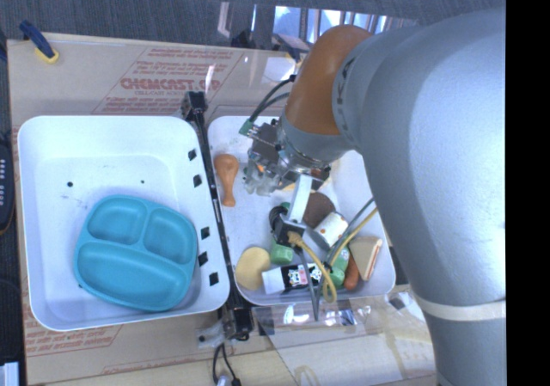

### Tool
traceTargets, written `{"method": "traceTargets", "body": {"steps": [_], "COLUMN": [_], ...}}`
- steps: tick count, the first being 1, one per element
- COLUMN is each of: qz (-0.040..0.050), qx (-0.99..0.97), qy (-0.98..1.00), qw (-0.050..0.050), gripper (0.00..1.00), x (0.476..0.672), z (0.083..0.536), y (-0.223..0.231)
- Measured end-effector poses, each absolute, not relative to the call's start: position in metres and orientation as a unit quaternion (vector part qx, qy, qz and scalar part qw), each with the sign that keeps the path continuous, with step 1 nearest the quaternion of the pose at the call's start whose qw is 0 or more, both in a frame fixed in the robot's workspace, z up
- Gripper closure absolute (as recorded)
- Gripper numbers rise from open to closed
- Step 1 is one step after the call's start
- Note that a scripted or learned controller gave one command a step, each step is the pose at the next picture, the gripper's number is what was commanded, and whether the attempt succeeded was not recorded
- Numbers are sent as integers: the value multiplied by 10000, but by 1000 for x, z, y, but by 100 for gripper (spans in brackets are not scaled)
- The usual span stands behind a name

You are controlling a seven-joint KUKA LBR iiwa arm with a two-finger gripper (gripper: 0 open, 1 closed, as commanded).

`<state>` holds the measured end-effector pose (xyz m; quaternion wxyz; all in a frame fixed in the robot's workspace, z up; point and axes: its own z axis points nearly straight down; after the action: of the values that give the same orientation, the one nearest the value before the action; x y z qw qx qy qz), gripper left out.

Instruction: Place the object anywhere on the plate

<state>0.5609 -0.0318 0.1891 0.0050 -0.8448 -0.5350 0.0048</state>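
Gripper [260, 171], metal, two-finger: one, hanging over the upper part of the right shallow white bin [375, 229]; whether it is spread or pressed together cannot be told, and nothing is seen pinched in it. Tan drumstick-shaped toy [226, 176]: one, just beside the gripper on its left, lying against the bin's left wall. Round pale-yellow piece [252, 265]: one, in the same bin, near its lower edge. Green piece [283, 252]: one, amid a heap of mixed small items beside it. Tan wedge-shaped piece [368, 255]: one, at the heap's right. Left shallow white bin [51, 152]: one. Light-blue plastic plate with three compartments [136, 252]: one, lying in the left bin, well apart from the gripper.
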Motion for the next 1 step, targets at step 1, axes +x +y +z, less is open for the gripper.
{"method": "traceTargets", "body": {"steps": [1], "qz": [73], "qx": [-8921], "qy": [-4518], "qw": [40], "gripper": [100], "x": [515], "z": [196], "y": [-112]}}
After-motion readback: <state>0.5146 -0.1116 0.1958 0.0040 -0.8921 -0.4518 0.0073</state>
